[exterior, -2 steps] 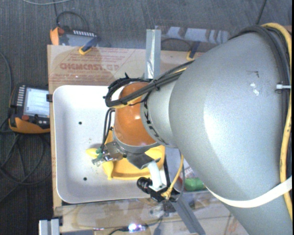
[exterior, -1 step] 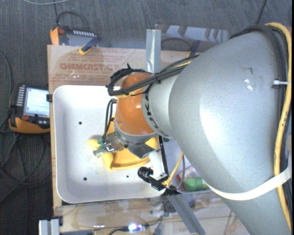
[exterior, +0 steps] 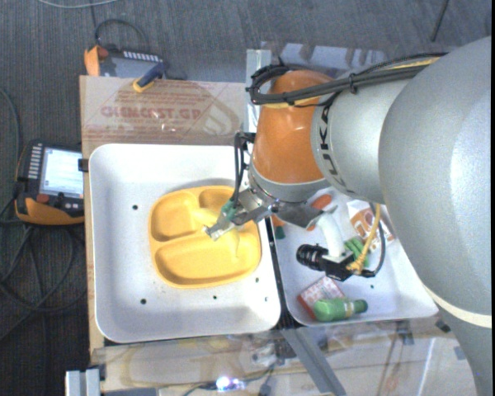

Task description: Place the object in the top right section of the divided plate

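Gripper hovering low over the yellow divided plastic plate, fingers narrowly parted around a small green-and-white object; whether it's truly pinched, I can't tell. It hangs at the plate's right side, about on the ridge below the top right section. Best play, I'd judge: nudge toward the plate's far right corner, settle low, then release. Beyond the plate, a green bottle lies in the neighbouring white bin.
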Robot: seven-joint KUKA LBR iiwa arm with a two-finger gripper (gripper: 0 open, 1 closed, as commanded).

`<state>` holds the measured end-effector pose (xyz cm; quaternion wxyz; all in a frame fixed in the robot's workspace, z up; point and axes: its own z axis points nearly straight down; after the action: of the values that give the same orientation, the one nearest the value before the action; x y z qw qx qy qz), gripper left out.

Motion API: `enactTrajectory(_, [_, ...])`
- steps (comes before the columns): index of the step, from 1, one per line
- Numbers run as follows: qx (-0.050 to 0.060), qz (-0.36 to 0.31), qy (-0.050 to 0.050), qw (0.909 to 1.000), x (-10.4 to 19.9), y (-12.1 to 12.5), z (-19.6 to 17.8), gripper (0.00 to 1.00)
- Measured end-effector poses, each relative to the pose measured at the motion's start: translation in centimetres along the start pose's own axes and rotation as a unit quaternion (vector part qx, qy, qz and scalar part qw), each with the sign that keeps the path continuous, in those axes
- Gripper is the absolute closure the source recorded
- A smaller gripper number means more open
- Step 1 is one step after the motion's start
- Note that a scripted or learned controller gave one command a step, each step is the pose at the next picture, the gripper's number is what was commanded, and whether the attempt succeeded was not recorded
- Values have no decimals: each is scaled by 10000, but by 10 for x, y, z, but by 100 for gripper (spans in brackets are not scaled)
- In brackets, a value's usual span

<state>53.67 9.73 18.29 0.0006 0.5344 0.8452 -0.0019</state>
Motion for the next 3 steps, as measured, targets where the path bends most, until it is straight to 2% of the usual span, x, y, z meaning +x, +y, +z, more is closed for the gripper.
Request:
enactTrajectory(1, [1, -1, 0, 10000, 0, 0, 0, 0])
enactTrajectory(2, [11, -6, -2, 10000, 0, 0, -8, 100])
enactTrajectory(3, [-1, 772, -1, 9970, 37, 0, -73, 100])
